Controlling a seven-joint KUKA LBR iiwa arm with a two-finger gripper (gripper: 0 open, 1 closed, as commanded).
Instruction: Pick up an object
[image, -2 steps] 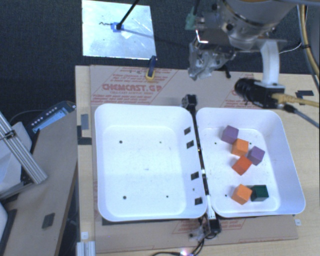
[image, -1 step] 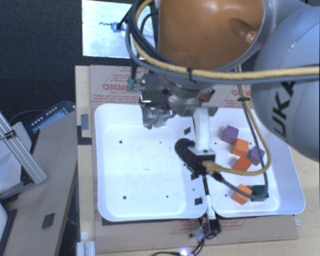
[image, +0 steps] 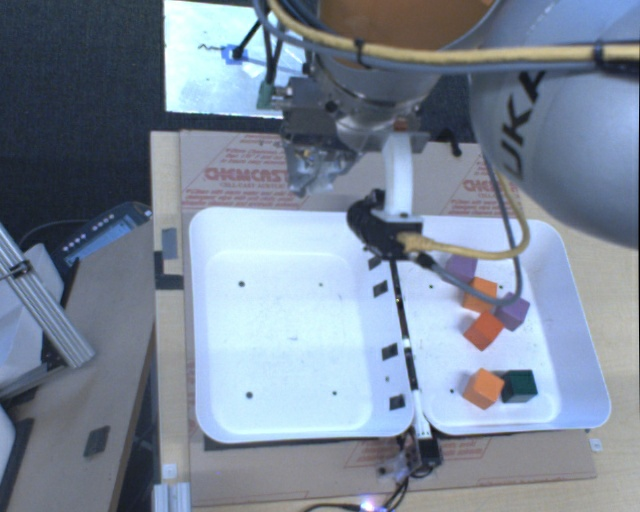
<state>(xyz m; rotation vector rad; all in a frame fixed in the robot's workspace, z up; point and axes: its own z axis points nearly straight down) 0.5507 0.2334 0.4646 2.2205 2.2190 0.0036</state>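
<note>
Several small blocks lie in the right bin (image: 584, 345). A purple block (image: 460, 268) and an orange block (image: 481, 292) sit at the back, partly behind a cable. A second purple block (image: 512, 312) touches a red-orange block (image: 484, 330). Nearer the front, an orange block (image: 484, 387) sits beside a dark green block (image: 519, 385). My gripper (image: 313, 168) hangs high over the cardboard just behind the left bin's (image: 196, 330) back rim, well away from the blocks. Nothing shows under it.
The arm's wide grey body covers the top right of the view. A black connector (image: 375, 226) with a yellow cable (image: 455, 248) hangs over the divide between the bins. A grey device (image: 100, 232) and a metal rail (image: 40, 310) lie left of the bench.
</note>
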